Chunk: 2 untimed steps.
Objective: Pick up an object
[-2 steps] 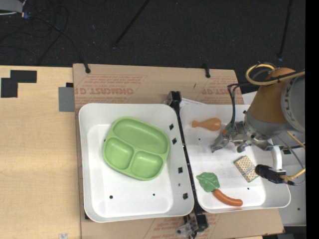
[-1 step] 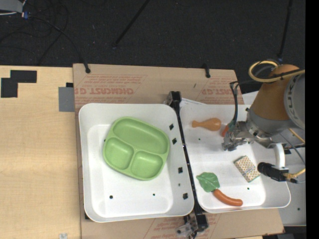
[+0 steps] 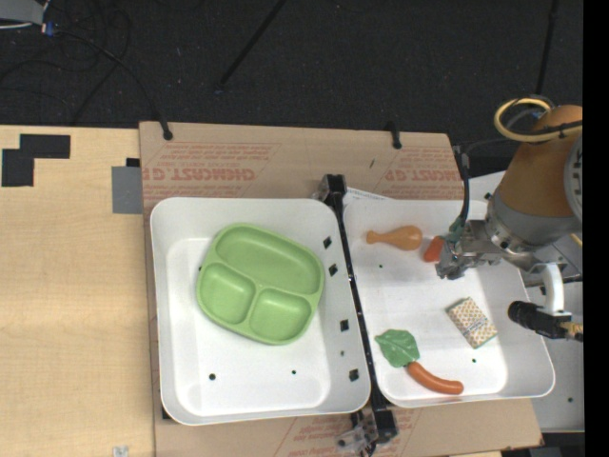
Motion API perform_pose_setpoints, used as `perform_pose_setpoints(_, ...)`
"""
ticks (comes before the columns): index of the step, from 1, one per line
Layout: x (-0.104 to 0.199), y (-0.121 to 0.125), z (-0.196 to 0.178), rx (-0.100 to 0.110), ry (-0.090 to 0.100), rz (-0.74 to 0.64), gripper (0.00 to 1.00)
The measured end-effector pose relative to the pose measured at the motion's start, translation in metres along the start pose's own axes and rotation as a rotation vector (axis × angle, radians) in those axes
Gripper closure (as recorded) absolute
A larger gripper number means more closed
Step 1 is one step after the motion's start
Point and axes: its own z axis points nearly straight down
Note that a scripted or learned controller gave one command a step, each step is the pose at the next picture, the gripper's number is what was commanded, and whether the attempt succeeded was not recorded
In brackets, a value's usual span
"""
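My tool (image 3: 455, 260) hangs low in the right white plastic bin (image 3: 533, 388); its opening I cannot tell. A small red object (image 3: 434, 248) lies just left of it, beside an orange plastic drumstick (image 3: 397, 238).

Left of the black divider (image 3: 347, 293) lies a plain white bin (image 3: 181, 369) bearing a pale green divided plate (image 3: 259, 283). Right of that divider, my other white bin (image 3: 533, 379) carries an orange-tan drumstick toy (image 3: 397, 238), a small red piece (image 3: 434, 248), a green leaf (image 3: 397, 347) joined to an orange-red carrot (image 3: 436, 380), and a beige box with a speckled checked pattern (image 3: 472, 322). My gripper (image 3: 457, 260) is grey metal; my arm (image 3: 542, 184) above it shows orange-brown. Beneath both bins, tan cardboard (image 3: 285, 165) bears red printed lettering.
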Motion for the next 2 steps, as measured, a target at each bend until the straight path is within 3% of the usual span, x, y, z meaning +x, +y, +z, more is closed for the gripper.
perform_pose_setpoints(2, -0.009, -0.008, -0.118, -0.004, -0.001, -0.006, 1.00)
